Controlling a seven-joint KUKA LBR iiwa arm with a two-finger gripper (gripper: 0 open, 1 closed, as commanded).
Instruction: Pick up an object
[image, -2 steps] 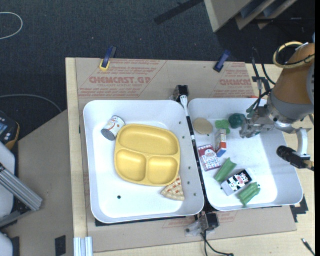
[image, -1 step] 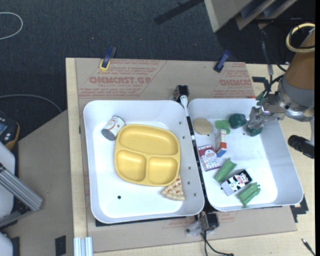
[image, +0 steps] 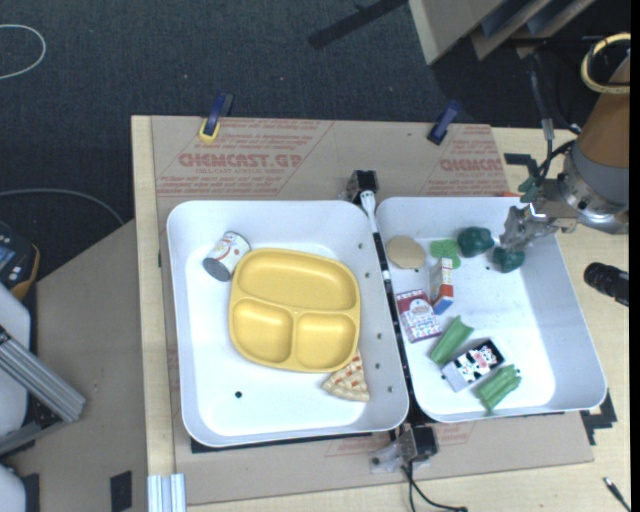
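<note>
Right now, hovering over the far right corner of the right bin (image: 575, 300): gripper (image: 519, 232), grip state impossible to tell. Just beside and below it, a dark green lump (image: 509, 260), maybe touching; another green toy (image: 475, 240) slightly left. Nearest target probably that lump, directly under the tip, no clear long axis.

Yellow tray (image: 292, 320) in left bin (image: 190, 330), tool (image: 520, 235) over right bin (image: 570, 330)
</note>
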